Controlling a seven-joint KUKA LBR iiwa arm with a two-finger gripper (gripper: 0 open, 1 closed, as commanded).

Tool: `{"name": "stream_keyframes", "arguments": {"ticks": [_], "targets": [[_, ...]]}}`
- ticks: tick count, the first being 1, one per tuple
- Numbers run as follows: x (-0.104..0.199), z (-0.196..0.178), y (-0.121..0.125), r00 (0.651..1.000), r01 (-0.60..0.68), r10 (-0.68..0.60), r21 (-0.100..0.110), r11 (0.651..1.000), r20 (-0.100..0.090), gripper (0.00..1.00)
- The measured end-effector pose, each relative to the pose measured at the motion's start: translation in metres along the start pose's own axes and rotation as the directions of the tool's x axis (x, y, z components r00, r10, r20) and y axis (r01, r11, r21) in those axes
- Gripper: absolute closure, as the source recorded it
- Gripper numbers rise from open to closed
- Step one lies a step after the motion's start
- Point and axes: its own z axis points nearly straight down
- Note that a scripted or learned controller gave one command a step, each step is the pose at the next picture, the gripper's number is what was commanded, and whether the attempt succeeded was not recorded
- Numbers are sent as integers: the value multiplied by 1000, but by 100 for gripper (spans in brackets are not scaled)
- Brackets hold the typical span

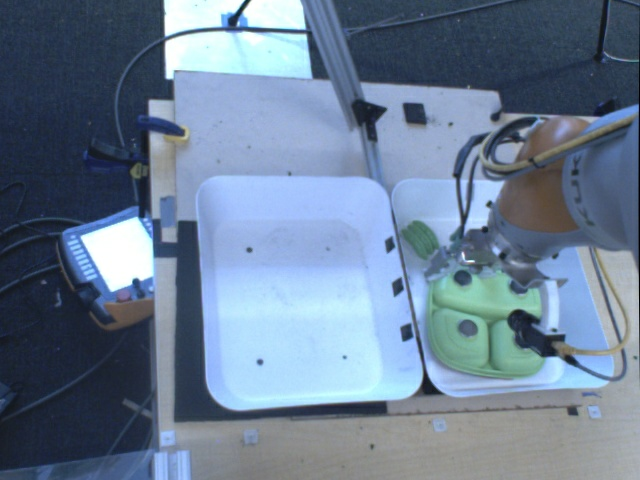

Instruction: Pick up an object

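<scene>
Bench w/ two bins; gripper (468,260) low over green toy (484,326) in right bin (600,353).
Grip state: can't tell. Center on toy's top edge, beside small green piece (420,236), before lifting.

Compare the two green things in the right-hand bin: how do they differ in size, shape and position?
The light green moulded piece is far larger than the small darker green object. The moulded piece is a lumpy slab with dark round spots; the small object looks ribbed and compact. The moulded piece lies under the gripper; the small object sits apart, towards the bin's far-left corner. Both are green and lie in the right bin.
</scene>
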Motion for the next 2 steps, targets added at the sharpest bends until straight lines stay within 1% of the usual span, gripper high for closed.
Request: {"name": "stream_keyframes", "arguments": {"ticks": [1, 2], "targets": [[-1, -16, 4, 1000, 0, 0, -12, 1000, 3, 100], [-5, -61, 0, 1000, 2, -2, 7, 1000, -4, 100]]}}
